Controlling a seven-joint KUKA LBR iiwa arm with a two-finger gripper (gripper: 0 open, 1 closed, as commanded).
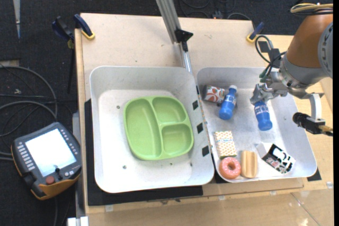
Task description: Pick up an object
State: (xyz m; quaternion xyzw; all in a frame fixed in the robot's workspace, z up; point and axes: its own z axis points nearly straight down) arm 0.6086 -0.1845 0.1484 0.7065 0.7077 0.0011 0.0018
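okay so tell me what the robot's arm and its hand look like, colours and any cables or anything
The arm is bulky and rounded: grey links with a broad orange band above the wrist. Black cables loop along its side near the wrist. The hand is a small grey metal assembly, and a dark fitting sticks out from a pale bracket below the wrist.

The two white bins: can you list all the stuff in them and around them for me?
Bins: two, white, side by side on the bench.
Divided plate: one, green, middle of the left bin.
Bottles: two, blue, right bin; the second lies just below the tool.
Can: one, red and white, lying at the back of the right bin.
Waffle-patterned box: one, front of right bin.
Donut: one, pink, front edge.
Hot dog bun: one, tan, beside the donut.
Packet: one, black and white, front right corner.
Handheld controller: one, grey and orange, floor at left.
Clamps: two, yellow and blue, at the bench's back corners; the other is at right.
Arm: one, grey and orange, from the right.
Tool: one, over the right bin.
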